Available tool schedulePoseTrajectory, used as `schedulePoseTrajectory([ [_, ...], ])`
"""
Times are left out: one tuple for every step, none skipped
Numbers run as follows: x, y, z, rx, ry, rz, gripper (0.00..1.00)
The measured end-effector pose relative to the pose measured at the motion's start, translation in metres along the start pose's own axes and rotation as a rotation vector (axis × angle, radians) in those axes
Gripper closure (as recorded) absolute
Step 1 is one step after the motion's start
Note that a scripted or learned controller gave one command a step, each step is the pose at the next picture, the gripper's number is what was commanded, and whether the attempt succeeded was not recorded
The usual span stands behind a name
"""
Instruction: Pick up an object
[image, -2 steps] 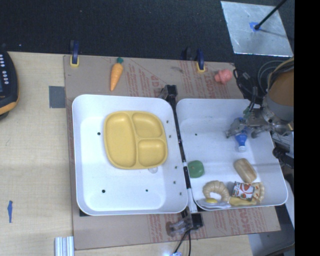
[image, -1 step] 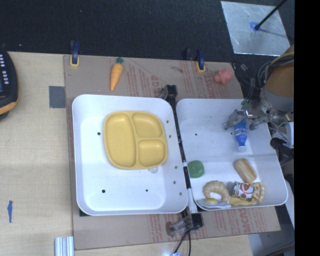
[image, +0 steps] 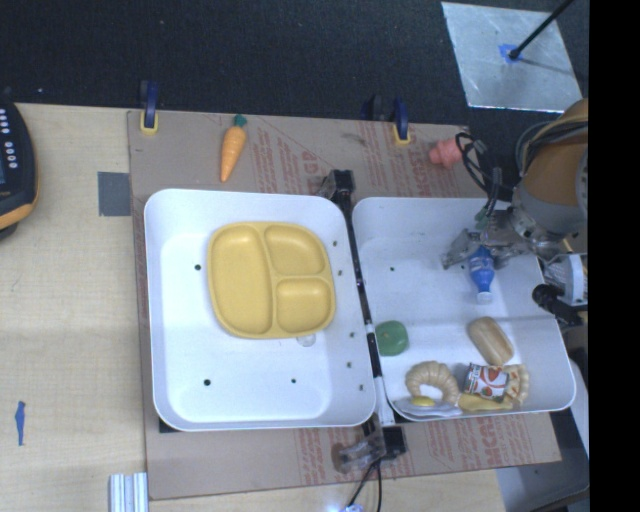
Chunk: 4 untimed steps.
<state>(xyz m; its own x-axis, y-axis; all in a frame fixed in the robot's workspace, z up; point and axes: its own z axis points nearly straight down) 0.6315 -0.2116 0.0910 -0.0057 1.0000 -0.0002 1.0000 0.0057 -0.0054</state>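
Note:
My gripper (image: 483, 256) hangs over the upper part of the right bin (image: 420, 240), open, its grey fingers (image: 455, 256) spread to either side of a small blue bottle with a white cap (image: 483, 279). The bottle seems to rest on the bin floor and is not clamped. Lower in the same bin lie a tan bread roll (image: 490, 340), a green round piece (image: 390, 337), a croissant (image: 431, 380), a red-and-white packet (image: 488, 380) and a yellow banana (image: 482, 403).
The left bin (image: 180, 380) holds a yellow divided plate (image: 270, 278). A toy carrot (image: 232, 148) and a pink item (image: 443, 152) lie on the board beyond the bins. The divider between the bins (image: 358, 290) runs to the left of my gripper.

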Motion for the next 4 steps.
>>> schedulePoseTrajectory([
  [-0.001, 0.001, -0.013, -0.002, -0.001, -0.003, 1.0],
  [-0.001, -0.1, -0.032, 0.003, 0.001, 0.005, 1.0],
  [0.052, 0.003, -0.09, -0.016, -0.001, -0.006, 1.0],
  [0.121, 0.027, -0.155, -0.012, 0.002, -0.006, 1.0],
])
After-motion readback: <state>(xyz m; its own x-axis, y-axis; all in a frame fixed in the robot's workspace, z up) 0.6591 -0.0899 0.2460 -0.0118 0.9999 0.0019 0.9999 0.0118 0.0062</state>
